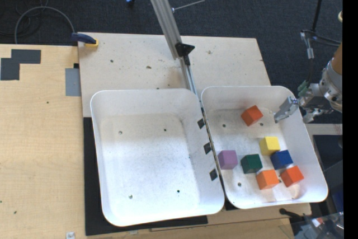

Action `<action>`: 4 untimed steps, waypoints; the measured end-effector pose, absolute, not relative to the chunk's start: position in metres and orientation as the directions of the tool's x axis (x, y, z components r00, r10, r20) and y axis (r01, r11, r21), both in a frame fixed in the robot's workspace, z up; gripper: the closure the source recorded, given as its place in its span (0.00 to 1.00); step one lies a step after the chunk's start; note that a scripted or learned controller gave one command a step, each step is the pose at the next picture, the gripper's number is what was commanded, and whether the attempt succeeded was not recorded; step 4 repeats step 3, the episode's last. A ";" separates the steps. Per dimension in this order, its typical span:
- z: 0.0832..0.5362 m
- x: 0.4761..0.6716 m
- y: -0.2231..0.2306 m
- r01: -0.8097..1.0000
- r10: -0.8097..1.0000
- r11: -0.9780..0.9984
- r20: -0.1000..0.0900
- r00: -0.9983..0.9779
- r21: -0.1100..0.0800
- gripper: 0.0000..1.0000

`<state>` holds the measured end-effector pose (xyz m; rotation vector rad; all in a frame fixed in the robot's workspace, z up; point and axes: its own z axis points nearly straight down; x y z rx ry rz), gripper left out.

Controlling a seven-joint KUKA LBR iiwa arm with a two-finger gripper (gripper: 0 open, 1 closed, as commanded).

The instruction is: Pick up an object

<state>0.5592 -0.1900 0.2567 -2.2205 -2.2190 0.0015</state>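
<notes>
The tool (288,109) is seen at the right rim of the right bin (305,131), reaching in from the right; whether it is spread or pressed together cannot be told, and nothing is seen between its tips. All places are given relative to the right bin. An orange-red cube (251,115) is found in its upper middle, near the tool but apart from it. A yellow cube (270,144) lies below that, with a blue cube (281,158) touching it on the lower right. A green cube (251,163) sits at the bin's centre, and a purple cube (227,159) just to its left, near the bin's left wall. An orange cube (267,178) and a red cube (292,176) are placed side by side near the bin's lower right corner. The left bin (112,120) is set against the right bin's left wall, both carried on the tabletop (134,59)
</notes>
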 end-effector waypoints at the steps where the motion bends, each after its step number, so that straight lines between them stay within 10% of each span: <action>1: 0.166 0.557 -0.189 1.000 1.000 0.000 0.003 0.000 -0.011 0.00; 4: 0.090 0.614 -0.209 1.000 1.000 0.003 0.000 -0.003 -0.002 0.00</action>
